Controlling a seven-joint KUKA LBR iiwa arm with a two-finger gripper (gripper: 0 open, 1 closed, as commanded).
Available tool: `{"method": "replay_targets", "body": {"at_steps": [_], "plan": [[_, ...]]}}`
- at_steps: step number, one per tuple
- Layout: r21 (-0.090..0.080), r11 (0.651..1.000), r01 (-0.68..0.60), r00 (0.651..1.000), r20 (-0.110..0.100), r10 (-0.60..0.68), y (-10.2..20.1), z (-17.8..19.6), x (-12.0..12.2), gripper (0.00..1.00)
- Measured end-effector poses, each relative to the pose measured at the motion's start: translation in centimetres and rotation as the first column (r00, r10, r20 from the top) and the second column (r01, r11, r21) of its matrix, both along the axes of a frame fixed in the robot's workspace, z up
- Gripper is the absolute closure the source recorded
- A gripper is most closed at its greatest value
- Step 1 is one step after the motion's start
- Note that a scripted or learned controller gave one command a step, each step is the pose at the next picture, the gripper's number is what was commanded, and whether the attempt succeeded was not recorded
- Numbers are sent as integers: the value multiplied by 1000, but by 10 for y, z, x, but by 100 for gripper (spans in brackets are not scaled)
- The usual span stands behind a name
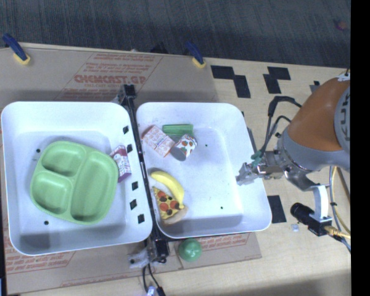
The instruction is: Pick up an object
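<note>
The right bin (234, 209) holds a yellow banana (170, 185), a pizza slice toy (167, 205), a green bar (177, 129), a pink-and-white box (157, 140) and a small cup-like item (184, 147). My gripper (248, 174) hangs over the right rim of that bin, well right of all these objects, with nothing seen in it.
The left bin (18, 119) holds a green divided plate (73, 181) and a small packet (121, 161) by the divider. A green ball (189, 250) lies on the cardboard below the bins. The arm's orange band (317, 119) and cables sit at the right.
</note>
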State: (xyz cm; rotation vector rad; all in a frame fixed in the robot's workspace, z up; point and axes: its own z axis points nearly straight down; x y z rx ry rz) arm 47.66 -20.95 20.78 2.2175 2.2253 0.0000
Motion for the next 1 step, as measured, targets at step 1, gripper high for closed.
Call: {"method": "replay_targets", "body": {"at_steps": [1], "plan": [[1, 1000, -2, 1000, -4, 2, -1, -15, 0, 100]]}}
